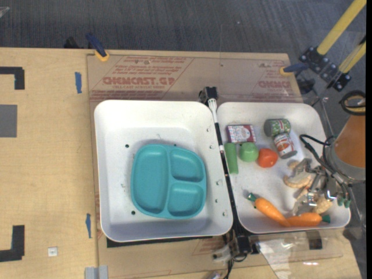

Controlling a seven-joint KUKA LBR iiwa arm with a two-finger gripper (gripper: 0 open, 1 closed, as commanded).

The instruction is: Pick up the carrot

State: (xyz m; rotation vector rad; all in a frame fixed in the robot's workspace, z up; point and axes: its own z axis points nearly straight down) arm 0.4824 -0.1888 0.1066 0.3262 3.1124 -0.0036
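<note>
A carrot with a green top lies aslant near the front of the right bin. A second orange carrot lies flat just right of it, along the bin's front wall. My gripper hangs low over the bin's right front part, directly above the second carrot and to the right of the first. A tangle of cables and metal parts hides its tip. Nothing can be seen held in it.
The right bin also holds a purple box, a green can, a red-labelled can, a green stick, a green lump, a red tomato and a beige pastry. A teal divided plate sits in the left bin.
</note>
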